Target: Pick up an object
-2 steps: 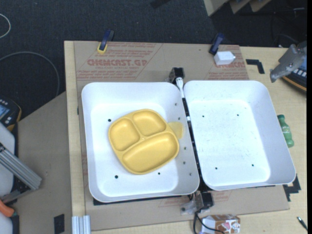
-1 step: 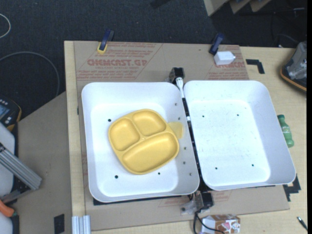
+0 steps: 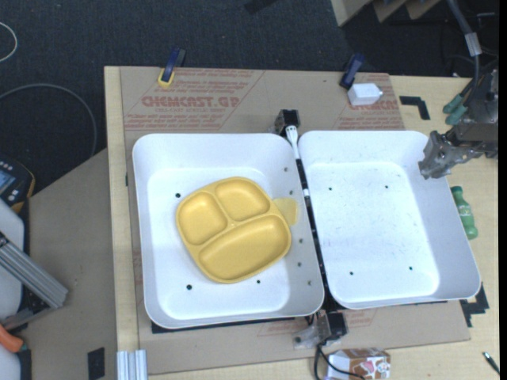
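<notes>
Clearly the yellow tray lies in the left bin; the claw, its state impossible to tell, hangs over the right bin's far edge and should cross to pinch a raised rim

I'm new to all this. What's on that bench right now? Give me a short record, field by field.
left bin: holds a yellow divided plate, three compartments, lying flat
small yellow piece: beside the plate's right edge, too small to identify
right bin: white floor with dark specks
hand: at the right bin's upper right rim, nothing seen between its fingers
green object: on the bench, just outside the right bin's right wall
task progress: plate not yet picked up
</notes>
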`<action>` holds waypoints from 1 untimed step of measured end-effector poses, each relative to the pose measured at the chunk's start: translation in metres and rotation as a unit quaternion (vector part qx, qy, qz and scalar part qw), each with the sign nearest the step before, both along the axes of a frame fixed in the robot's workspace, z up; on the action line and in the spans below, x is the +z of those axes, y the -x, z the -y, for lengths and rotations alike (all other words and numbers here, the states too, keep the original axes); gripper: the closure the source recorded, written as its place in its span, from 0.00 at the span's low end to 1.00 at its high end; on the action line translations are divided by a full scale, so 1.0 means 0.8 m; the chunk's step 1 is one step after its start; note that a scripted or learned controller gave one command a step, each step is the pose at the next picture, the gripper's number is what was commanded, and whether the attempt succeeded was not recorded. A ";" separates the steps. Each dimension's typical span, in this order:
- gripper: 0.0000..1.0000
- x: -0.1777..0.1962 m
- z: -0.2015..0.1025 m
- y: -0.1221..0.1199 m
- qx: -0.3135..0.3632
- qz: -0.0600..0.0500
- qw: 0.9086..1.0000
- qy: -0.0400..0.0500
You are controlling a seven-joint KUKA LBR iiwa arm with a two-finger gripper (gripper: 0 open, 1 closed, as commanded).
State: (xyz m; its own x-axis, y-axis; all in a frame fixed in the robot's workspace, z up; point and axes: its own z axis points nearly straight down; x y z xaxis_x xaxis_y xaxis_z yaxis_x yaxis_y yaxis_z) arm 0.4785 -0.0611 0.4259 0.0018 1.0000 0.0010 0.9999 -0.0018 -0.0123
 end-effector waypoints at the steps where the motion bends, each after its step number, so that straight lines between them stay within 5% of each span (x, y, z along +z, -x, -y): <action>1: 1.00 -0.152 0.001 0.001 0.000 -0.001 1.000 0.000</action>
State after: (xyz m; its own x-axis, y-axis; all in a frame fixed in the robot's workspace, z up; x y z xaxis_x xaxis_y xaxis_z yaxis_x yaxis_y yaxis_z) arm 0.4780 -0.0621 0.3039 0.0021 1.0000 0.0013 0.9999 -0.0021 -0.0139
